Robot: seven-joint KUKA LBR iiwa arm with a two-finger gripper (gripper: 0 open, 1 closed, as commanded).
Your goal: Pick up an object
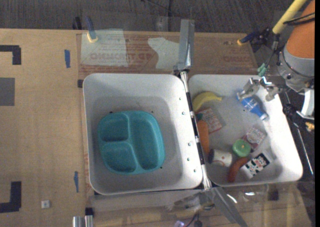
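Note:
The right bin holds several small items. A yellow banana lies at its upper left, an orange carrot along its left wall, and a blue packet at the upper right. My gripper hangs over the bin's upper right corner, just above the blue packet. Its two fingers are spread apart with nothing between them, so it is open. The orange band of the arm shows at the right edge.
A teal divided plate lies in the left bin. Also in the right bin are a green cup, a red sausage, a black-and-white carton, a white cylinder and two small packets.

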